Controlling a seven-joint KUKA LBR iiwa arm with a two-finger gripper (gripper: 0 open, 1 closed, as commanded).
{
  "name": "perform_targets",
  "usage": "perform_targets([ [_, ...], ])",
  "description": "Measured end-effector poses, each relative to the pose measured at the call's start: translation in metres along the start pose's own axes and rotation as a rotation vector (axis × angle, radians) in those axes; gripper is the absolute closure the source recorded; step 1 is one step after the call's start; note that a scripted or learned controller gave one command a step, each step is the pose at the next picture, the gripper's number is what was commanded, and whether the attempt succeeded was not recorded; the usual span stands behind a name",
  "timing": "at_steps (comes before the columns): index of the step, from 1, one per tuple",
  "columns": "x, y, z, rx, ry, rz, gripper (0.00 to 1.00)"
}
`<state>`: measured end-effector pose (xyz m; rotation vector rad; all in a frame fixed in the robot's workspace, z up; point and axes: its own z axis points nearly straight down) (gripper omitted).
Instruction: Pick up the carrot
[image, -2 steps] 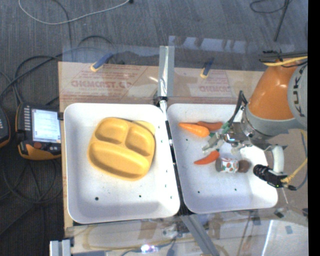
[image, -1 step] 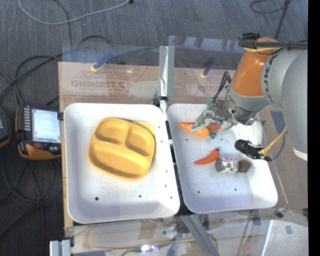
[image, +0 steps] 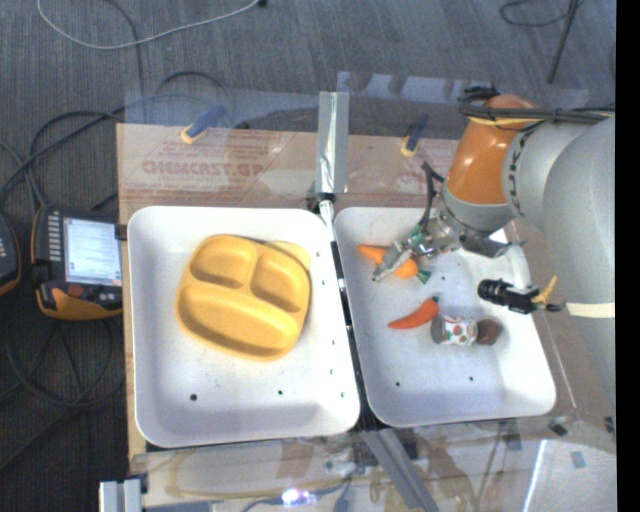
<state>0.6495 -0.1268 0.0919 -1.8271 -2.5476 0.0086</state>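
Camera view: pincer clamped on carrot near right bin's back-left edge.

A: What is under the bench?
B: A dark grey carpet floor, with a pale cable looping across the top and black cables trailing at the left.
A: And the bench itself?
B: A brown board with faint red lettering, under a clear sheet held by blue clips. A handheld screen unit sits at its left edge.
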Motion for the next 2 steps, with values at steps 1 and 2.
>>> perform_targets([
  [1, 0.0, 0.0, -0.006, -0.001, 0.004, 0.001, 1.0],
  [2, 0.075, 0.045, -0.089, -0.004, -0.001, 0.135, 1.0],
])
